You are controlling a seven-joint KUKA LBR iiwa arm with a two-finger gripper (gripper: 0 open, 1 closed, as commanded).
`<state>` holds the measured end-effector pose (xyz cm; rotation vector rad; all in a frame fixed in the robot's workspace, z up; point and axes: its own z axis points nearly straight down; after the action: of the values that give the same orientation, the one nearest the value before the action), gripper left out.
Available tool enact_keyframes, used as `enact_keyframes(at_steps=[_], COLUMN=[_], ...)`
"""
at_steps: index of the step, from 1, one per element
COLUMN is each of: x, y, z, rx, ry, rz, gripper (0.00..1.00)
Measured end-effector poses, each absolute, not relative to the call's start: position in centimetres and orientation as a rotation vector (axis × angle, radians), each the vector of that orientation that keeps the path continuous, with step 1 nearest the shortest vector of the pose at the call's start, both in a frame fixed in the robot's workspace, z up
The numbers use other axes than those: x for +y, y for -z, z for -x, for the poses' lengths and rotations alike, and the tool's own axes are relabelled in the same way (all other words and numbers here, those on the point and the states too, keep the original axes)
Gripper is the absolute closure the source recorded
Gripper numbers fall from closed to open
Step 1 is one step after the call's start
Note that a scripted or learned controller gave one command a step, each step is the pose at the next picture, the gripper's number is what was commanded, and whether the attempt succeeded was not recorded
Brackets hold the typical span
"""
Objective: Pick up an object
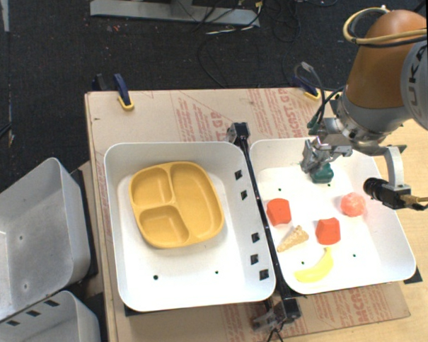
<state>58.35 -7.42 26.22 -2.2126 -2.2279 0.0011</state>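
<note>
Over the right bin (388,265), near its far edge, the tool (318,160) is low, right at a small dark green object (322,174). The green piece shows just under the fingertips; whether it sits between them or only beneath them cannot be made out, so the grip state is left as cannot tell. The arm (383,67) enters from the right, orange band uppermost.

Right bin contents, all lying flat on the white floor and apart from one another:
- orange-red block (278,211), left side, near the divider
- second orange-red block (328,230), centre
- pinkish round piece (353,204), right of centre
- tan wedge (293,238), between the two red blocks and slightly nearer the camera
- yellow banana shape (316,266), near the front edge

Left bin (184,292) holds a yellow three-compartment plate (177,203), resting flat, set toward the far half of the bin.

Both bins sit side by side, touching, on the brown board-covered table (176,115).
</note>
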Motion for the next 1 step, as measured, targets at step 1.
enact_keyframes(at_steps=[1], x=[-1.04], y=[-25.47], z=[-57.79], rx=[-2.229], ry=[-0.001], rz=[2.21], gripper=[1.0])
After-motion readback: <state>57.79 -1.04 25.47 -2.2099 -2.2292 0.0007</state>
